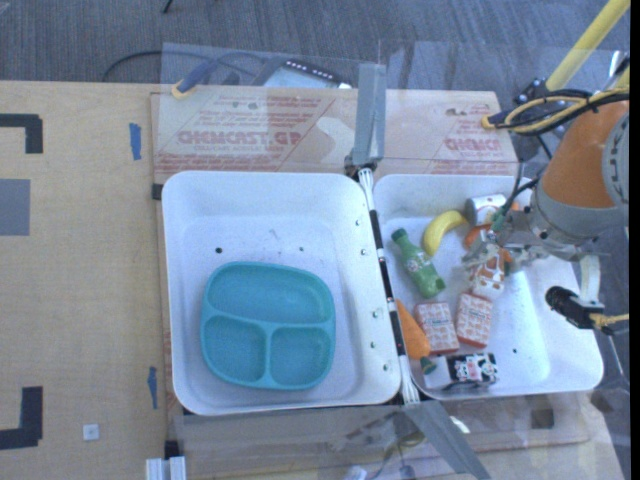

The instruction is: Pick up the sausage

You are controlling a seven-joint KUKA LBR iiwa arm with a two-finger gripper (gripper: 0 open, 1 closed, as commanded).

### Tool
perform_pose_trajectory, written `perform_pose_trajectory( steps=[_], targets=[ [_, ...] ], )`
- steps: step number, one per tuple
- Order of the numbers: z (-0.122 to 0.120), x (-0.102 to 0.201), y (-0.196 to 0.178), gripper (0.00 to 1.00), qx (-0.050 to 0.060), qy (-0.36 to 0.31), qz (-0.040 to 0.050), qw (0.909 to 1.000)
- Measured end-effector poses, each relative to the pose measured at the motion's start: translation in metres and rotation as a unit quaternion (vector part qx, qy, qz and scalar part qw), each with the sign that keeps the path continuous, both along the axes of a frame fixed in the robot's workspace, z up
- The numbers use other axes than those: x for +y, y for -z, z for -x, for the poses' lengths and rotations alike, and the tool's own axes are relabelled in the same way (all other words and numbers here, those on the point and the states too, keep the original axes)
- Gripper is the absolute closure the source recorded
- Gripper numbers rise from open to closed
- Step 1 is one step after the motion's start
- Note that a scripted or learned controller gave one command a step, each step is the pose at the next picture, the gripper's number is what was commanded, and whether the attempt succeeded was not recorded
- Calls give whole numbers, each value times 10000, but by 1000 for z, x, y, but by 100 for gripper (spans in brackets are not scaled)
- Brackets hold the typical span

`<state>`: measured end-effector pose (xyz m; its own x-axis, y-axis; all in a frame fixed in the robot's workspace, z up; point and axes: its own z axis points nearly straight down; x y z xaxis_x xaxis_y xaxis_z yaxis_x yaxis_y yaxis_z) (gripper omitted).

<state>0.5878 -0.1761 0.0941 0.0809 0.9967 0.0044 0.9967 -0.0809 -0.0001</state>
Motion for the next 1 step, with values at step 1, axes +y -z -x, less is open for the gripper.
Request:
perform_pose_trajectory(
  steps=[1],
  targets=[
    [-16, 71, 3, 100, -49, 618, 26, 9981]
  ],
)
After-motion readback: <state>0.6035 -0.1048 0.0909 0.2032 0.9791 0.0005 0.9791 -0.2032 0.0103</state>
